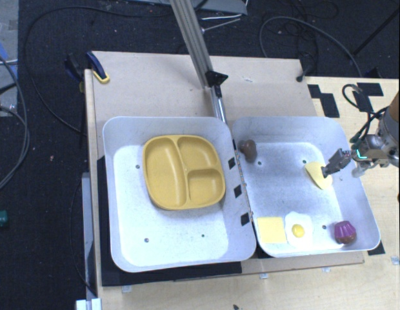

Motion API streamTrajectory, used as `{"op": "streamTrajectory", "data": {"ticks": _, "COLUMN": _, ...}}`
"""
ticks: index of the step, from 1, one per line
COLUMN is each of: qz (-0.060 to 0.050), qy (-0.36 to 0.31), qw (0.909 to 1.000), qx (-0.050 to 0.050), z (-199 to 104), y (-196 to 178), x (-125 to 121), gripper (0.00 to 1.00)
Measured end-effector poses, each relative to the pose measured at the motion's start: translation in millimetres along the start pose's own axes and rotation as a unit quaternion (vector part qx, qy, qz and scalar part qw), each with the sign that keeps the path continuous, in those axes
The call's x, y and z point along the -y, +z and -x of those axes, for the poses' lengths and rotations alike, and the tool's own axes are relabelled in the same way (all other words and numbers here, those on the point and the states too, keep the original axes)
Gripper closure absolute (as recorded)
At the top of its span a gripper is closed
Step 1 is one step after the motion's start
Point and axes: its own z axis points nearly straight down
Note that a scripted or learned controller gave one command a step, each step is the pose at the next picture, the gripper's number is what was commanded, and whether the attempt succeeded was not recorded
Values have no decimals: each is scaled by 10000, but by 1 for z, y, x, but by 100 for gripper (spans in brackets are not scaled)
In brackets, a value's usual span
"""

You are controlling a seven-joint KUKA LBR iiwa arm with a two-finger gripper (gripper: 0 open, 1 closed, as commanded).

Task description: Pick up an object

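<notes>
My gripper (pixel 339 163) reaches in from the right over the right bin (pixel 284 131), its dark fingertip right beside a pale yellow wedge (pixel 317 175) near the bin's right side. Nothing shows between the fingers. Along the bin's front lie a yellow square slice (pixel 271 230), a toy fried egg (pixel 298 228) and a purple piece (pixel 344 232). A small brown object (pixel 249 148) rests at the bin's left, close to the divider.
The left bin (pixel 122 237) holds a yellow three-compartment plate (pixel 183 172). A metal pole (pixel 195 37) slants down to the bins' back junction. Cables trail over the dark floor behind the bench.
</notes>
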Motion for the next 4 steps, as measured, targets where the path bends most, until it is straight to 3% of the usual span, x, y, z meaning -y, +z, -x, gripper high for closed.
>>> {"op": "streamTrajectory", "data": {"ticks": 1, "qz": 6, "qy": -1, "qw": 10000, "qx": 2, "z": 0, "y": 0, "x": 0, "gripper": 0}}
{"op": "streamTrajectory", "data": {"ticks": 3, "qz": -21, "qy": 9, "qw": 10000, "qx": -10, "z": 7, "y": 112, "x": -2, "gripper": 0}}
{"op": "streamTrajectory", "data": {"ticks": 4, "qz": 11, "qy": 10, "qw": 10000, "qx": 5, "z": 7, "y": 146, "x": -2, "gripper": 0}}
